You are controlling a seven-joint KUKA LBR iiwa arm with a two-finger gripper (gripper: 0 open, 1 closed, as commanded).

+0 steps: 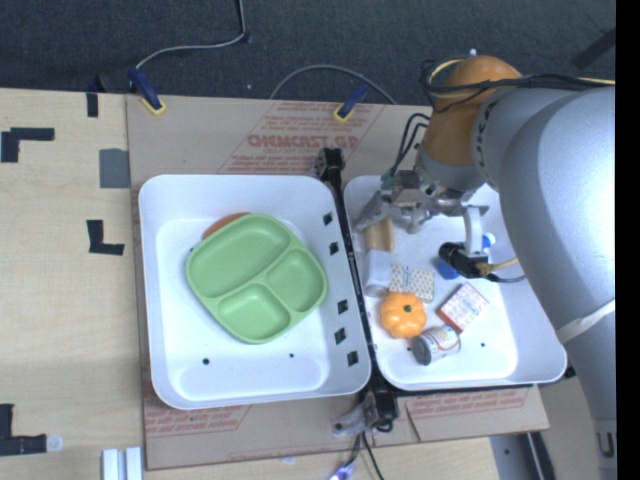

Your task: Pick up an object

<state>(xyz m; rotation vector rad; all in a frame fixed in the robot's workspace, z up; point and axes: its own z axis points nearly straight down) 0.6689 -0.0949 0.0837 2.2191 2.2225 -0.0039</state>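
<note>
One fixed camera here, high above the counter, looking down at a slant. Both white bins sit mid-frame: the left bin just left of centre, the right bin toward the lower right. Dark floor runs along the top edge. The arm looms large at the right, much nearer the lens.

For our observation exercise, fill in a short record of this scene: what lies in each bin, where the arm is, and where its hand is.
left bin: a green divided plate, with something orange-brown showing from under its far edge
right bin: a small orange pumpkin, a red and white box, a small can on its side, a patterned packet
arm: reaches in from the right, over the right bin
hand: low over the far left part of the right bin
</note>
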